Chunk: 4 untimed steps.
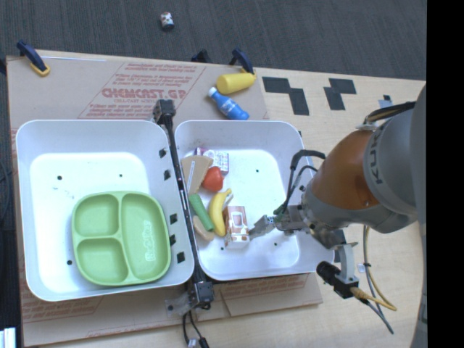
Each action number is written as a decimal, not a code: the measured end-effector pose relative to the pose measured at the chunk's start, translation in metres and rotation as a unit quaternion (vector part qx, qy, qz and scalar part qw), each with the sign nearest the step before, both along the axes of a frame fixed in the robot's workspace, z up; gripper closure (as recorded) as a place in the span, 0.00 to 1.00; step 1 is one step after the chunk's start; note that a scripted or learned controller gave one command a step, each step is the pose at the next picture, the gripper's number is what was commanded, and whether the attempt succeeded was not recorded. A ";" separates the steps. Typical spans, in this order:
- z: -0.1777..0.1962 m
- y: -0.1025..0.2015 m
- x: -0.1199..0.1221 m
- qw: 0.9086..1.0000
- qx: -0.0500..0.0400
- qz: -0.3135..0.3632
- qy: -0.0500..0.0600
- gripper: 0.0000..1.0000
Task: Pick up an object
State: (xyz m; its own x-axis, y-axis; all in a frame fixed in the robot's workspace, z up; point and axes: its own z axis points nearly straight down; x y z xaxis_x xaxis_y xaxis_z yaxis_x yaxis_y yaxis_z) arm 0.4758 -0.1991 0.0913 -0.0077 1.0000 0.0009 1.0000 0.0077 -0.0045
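While my arm (370,176) reached in from the right, my gripper (259,227) sat low in the right bin (290,133), tips pointing left. Fingers were slightly apart, nothing between them, and the tips were just beside the small packet (236,225), maybe touching its right edge; couldn't tell for sure.

Right bin contents, all bunched along its left side: banana (218,210) upright-ish just left of the packet, green stick (197,207) left of the banana, red ball (212,180) above the banana, tan piece (193,172) beside the ball, white carton (216,158) at the top of the pile. The bin's right half was bare floor.

Left bin (43,133) held a green tray (119,238) with three compartments, lying flat toward the front.

Behind the bins on the bench: yellow bottle (234,83) and blue bottle (228,106), both lying down, near each other.
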 end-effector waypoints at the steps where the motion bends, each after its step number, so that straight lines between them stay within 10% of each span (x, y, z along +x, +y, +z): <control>1: 0.010 0.000 0.001 1.000 0.000 0.003 0.000 1.00; 2: 0.163 0.073 0.002 1.000 -0.001 0.000 -0.004 1.00; 3: 0.114 0.033 0.058 1.000 -0.001 -0.001 -0.001 1.00; 4: 0.124 -0.009 0.000 1.000 0.000 -0.002 -0.001 1.00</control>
State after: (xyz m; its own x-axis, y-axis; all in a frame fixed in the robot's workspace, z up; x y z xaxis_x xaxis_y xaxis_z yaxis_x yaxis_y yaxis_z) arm 0.4761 -0.2077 0.2152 -0.0044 1.0000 0.0003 1.0000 0.0044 -0.0022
